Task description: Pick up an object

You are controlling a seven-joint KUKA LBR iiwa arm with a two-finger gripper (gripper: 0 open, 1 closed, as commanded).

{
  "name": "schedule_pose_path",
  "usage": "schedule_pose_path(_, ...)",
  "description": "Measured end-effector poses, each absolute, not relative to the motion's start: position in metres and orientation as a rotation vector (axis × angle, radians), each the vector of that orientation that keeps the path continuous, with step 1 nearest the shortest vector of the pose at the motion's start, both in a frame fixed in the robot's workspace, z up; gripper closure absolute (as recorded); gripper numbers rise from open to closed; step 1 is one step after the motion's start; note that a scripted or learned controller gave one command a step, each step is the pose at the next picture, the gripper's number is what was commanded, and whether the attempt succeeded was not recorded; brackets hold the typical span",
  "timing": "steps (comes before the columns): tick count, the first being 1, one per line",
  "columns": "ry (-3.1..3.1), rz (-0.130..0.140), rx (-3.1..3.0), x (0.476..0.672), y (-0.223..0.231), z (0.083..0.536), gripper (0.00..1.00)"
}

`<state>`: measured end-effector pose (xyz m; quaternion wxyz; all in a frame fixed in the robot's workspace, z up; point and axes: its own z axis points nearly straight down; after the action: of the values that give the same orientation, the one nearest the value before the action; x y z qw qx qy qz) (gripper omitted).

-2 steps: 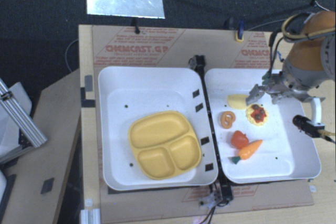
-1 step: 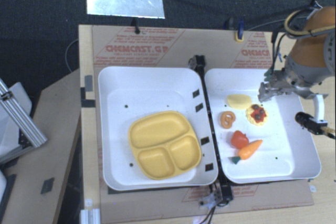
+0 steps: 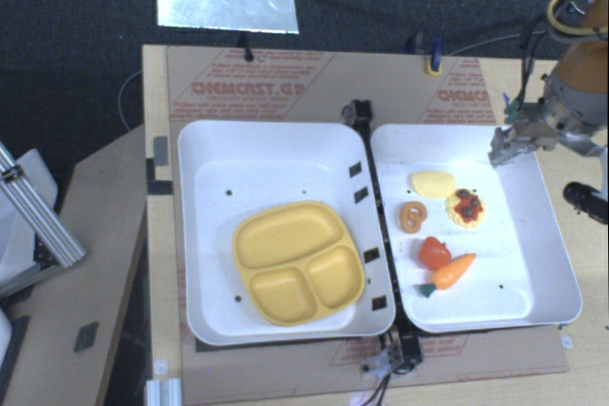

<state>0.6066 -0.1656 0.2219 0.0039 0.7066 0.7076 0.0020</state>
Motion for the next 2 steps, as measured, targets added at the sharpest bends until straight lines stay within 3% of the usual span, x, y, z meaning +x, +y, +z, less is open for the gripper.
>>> schedule_pose_path(1, 2.223, 0.003, 2.214, 0.608, -0.166, 0.248, 1.0)
schedule_pose_path(2, 2.231, 0.003, 2.212, 0.594, -0.109, 0.253, 1.0)
